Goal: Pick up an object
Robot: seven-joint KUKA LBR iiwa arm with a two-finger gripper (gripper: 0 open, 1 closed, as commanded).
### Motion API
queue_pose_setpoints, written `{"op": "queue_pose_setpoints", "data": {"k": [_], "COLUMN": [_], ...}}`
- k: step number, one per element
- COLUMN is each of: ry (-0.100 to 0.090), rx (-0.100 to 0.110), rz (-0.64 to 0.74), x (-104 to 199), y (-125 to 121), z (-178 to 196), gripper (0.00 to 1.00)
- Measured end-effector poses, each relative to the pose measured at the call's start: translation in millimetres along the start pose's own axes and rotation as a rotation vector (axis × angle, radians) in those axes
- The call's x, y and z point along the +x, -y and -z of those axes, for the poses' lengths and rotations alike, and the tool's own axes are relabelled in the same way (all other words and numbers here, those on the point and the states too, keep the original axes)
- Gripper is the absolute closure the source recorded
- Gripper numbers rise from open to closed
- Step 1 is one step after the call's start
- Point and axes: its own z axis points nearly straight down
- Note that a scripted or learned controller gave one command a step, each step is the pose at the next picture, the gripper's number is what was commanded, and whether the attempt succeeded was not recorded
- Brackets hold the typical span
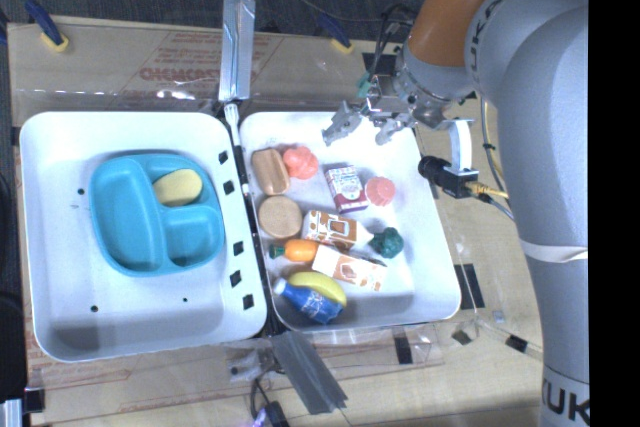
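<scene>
While the arm reaches in from the right, status reads:
Gripper [365, 123]: above the right bin's [430, 245] far edge; fingers spread, nothing between them.
Objects: maroon carton [345, 187], pink ball [300, 162], banana [318, 287] lying in right bin.
Left bin [50, 215]: blue tray [125, 215] holding yellow item [178, 186].

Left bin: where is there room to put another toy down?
In the left bin, bare white floor runs along the front edge, below the blue tray, and down its left side. The yellow toy fills one tray pocket. The right bin is crowded.
</scene>
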Motion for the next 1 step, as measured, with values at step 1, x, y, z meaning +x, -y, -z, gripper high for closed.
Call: {"op": "queue_pose_setpoints", "data": {"k": [1], "ry": [0.0], "rx": [0.0], "rz": [0.183], "x": [28.7], "y": [26.1], "z": [-117.7], "gripper": [0.0]}}
